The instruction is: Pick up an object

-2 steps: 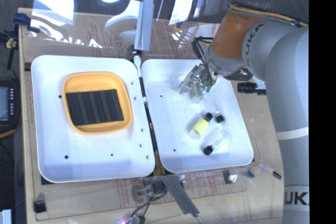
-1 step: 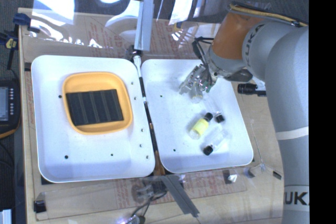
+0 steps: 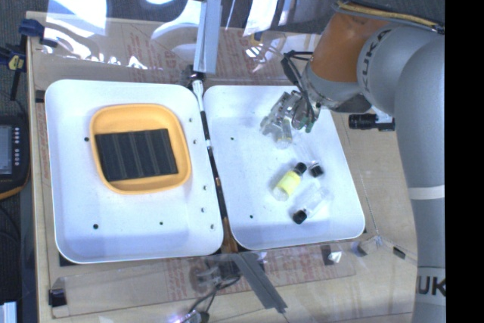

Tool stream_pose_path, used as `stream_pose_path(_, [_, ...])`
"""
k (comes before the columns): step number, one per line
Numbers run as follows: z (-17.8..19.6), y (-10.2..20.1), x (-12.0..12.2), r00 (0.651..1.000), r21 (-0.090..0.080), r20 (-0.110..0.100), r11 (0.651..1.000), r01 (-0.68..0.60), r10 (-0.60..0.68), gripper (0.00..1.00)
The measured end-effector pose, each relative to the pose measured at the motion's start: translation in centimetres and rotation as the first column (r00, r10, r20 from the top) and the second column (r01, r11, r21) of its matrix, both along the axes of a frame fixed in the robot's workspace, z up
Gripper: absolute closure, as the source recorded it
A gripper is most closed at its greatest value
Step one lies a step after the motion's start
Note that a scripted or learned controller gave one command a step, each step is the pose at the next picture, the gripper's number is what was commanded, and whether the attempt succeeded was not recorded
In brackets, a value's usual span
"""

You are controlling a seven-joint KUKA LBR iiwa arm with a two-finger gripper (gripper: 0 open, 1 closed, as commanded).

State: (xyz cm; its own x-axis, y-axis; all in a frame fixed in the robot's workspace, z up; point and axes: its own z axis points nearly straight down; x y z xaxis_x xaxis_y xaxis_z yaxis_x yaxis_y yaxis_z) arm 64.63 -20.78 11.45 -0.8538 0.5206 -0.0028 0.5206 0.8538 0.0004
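My gripper [image 3: 281,121] hangs over the upper middle of the right bin [image 3: 242,163], reaching in from the right. Below it on the bin floor lies a small yellow bottle with a black cap [image 3: 290,180]. A clear bottle with a black cap [image 3: 310,205] lies lower right of that one. A small black piece [image 3: 316,171] sits just right of the yellow bottle's cap. The gripper is well above these objects in the view and apart from them; nothing shows between its fingers.
The left bin [image 3: 68,223] holds a yellow tray with a black ribbed insert [image 3: 138,150]. A metal divider [image 3: 206,34] stands behind the gap between the bins. The grey arm with its orange band [image 3: 344,49] fills the upper right.
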Motion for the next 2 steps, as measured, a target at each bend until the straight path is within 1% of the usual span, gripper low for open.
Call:
stream_pose_path(1, [13.6,1.1,0.2,0.999,-0.001,0.002,0.999,0.054,-0.054,1.0])
stream_pose_path(2, [14.1,1.2,-1.5,0.641,-0.002,-0.006,0.641,0.767,-0.767,1.0])
